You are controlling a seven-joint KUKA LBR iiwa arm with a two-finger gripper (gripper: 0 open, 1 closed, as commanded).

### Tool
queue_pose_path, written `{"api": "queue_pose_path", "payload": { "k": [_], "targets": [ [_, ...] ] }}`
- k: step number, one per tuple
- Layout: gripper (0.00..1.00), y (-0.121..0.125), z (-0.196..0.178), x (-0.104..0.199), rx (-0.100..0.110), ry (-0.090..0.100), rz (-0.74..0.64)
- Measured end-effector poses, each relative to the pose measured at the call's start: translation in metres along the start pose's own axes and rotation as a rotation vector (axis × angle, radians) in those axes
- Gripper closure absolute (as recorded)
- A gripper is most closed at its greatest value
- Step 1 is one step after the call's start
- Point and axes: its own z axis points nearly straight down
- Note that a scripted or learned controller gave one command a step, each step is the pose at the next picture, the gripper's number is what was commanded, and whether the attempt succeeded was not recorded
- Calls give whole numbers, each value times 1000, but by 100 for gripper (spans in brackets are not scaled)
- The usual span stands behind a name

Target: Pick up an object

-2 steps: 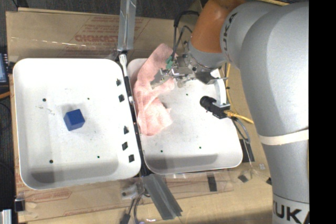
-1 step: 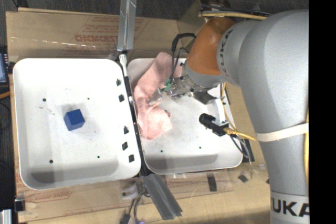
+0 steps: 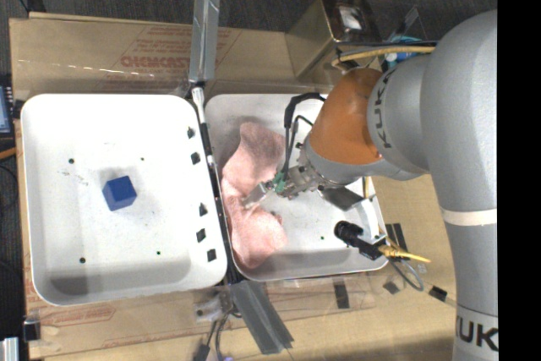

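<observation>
At the hand (image 3: pixel 272 186) lies pink cloth (image 3: pixel 258 150); blue cube (image 3: pixel 120 192) well apart.

The gripper (image 3: pixel 272 188) looks like bare, shiny metal with small green parts. Directly beneath it lies a crumpled pale-pink cloth (image 3: pixel 252 155), soft, matt and faintly fuzzy, in loose folds. The shallow white plastic bin (image 3: pixel 308 226) around the gripper is smooth with a dull sheen. The matching white plastic bin (image 3: pixel 59 139) farther from it has the same finish. In that farther bin sits a small blue cube (image 3: pixel 120 192), smooth and matt; whether foam or plastic is unclear. Behind the gripper, the arm's grey shell (image 3: pixel 456 97) is smooth and satin, its orange band (image 3: pixel 347 123) glossier. Flat brown cardboard (image 3: pixel 101 46), matt and papery, underlies both bins.
</observation>
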Motion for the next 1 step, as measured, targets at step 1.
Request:
{"api": "queue_pose_path", "payload": {
  "k": [1],
  "targets": [
    [0, 64, 0, -13, -1, -2, 7]
  ]
}}
